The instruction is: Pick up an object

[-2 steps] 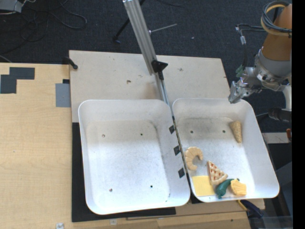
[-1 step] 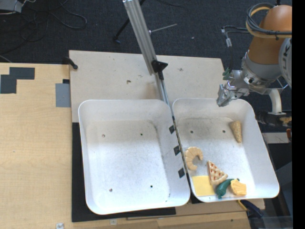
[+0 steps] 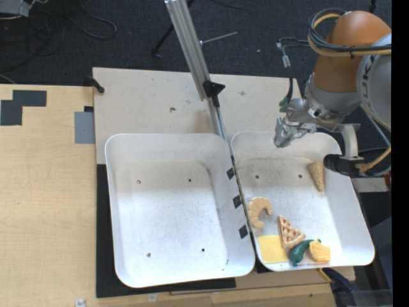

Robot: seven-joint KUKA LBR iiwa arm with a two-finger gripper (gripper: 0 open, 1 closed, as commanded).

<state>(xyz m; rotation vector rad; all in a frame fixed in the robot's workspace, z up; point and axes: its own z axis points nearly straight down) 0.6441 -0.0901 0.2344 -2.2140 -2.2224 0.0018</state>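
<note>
Two shallow white bins are seen side by side on the bench, the left bin (image 3: pixel 128 147) in the lower middle of the frame and the right bin (image 3: pixel 358 229) just beside it toward the lower right. The arm (image 3: pixel 348 56) is seen at the upper right, and its gripper (image 3: pixel 285 135) is held above the upper edge of the right bin, apart from all the objects; whether the claw is spread or pressed together cannot be told, and nothing is seen pinched in it. The objects are gathered in the right bin. A tan cone-shaped piece (image 3: pixel 317 174) is placed near the bin's right wall, below and to the right of the gripper. A croissant-like piece (image 3: pixel 259 210) is found near the bin's left wall. Toward the lower edge, a waffle wedge (image 3: pixel 290 231), a flat yellow slab (image 3: pixel 270 249), a green piece (image 3: pixel 298 252) and a small yellow piece (image 3: pixel 319 252) are clustered closely together.
</note>
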